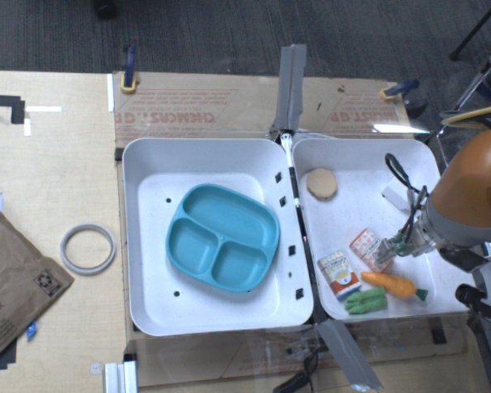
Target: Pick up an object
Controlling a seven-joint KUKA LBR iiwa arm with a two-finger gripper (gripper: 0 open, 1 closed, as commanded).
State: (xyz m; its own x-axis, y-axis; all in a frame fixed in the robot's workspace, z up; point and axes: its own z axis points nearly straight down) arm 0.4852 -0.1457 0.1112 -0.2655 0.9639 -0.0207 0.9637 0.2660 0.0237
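The arm's two-finger pincer is low in the right white bin, its tip at a small red-and-white packet; whether it is released or clenched cannot be told. Just below it lies an orange plastic carrot, with a green pea pod beside that. A second packet lies to its left. A tan round biscuit sits well above-left. Far left, the other bin holds a blue three-compartment plate.
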